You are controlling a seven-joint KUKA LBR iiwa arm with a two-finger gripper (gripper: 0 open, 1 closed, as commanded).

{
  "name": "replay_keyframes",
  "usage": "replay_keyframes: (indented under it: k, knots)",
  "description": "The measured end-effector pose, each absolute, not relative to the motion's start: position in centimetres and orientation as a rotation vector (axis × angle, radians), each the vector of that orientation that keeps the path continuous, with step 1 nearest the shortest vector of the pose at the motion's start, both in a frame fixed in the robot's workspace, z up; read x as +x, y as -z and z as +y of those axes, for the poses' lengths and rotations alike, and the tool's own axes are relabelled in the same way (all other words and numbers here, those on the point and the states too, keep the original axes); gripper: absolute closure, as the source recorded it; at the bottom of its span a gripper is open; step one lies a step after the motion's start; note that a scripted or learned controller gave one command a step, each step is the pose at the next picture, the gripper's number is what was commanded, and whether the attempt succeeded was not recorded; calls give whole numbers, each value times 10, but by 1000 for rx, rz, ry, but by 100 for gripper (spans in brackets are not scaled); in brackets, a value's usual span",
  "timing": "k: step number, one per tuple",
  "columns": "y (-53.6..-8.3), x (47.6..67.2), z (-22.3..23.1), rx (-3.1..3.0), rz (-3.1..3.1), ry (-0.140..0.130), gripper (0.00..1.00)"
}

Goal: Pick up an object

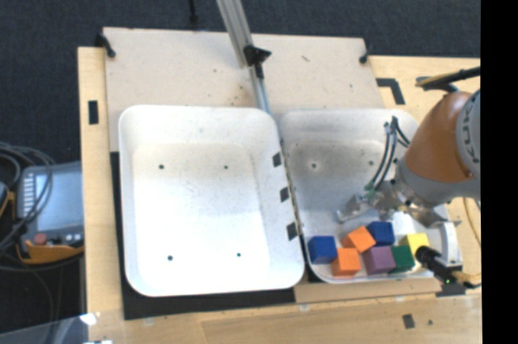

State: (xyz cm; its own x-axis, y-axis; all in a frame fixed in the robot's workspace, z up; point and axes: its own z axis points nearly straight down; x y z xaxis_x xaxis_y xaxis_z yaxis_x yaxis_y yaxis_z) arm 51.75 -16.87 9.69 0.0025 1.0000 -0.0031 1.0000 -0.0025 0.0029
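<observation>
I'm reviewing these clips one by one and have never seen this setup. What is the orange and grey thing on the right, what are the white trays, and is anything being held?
One camera looks down at a slant on a wooden bench. The grey and orange shape is a robot arm reaching in from the right. Its tool hangs low over the right shallow white bin, just above a cluster of small coloured blocks in the near corner: a blue cube, two orange ones, a purple one, a green one, a yellow one and another blue. The left shallow white bin sits beside it. Whether the tool grips anything is not clear from here.
</observation>
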Motion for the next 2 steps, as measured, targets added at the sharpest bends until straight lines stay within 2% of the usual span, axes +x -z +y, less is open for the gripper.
replay_keyframes:
  k: [1, 2]
  knots:
    - [-110, 519, -170, 2226, 2205, -7, 100]
    - [-173, 518, -169, 2213, 2219, -6, 100]
